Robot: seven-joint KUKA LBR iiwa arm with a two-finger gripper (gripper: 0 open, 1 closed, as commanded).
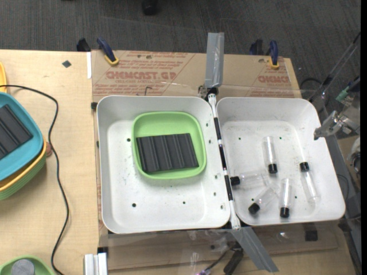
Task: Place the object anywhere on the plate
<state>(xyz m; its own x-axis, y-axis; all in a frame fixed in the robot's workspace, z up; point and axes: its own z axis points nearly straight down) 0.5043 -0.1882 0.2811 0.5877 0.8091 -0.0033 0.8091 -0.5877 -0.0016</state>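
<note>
Because they lie loose on the floor of the right bin (321, 208), five clear black-capped tubes (284, 195) point every way. Nearest the front wall, one lies near-to-far with its cap toward the front, beside another lying slantwise. Behind them, one lies crosswise with its cap toward the divider. Two more run near-to-far: one with its cap on the far end, one with its cap toward the front. None is on the plate (198, 132), a green dish in the left bin (114, 199), set there as the target. My gripper (332, 126) hangs over the right bin's right rim, holding nothing visible. I cannot tell whether it is parted or closed.
</note>
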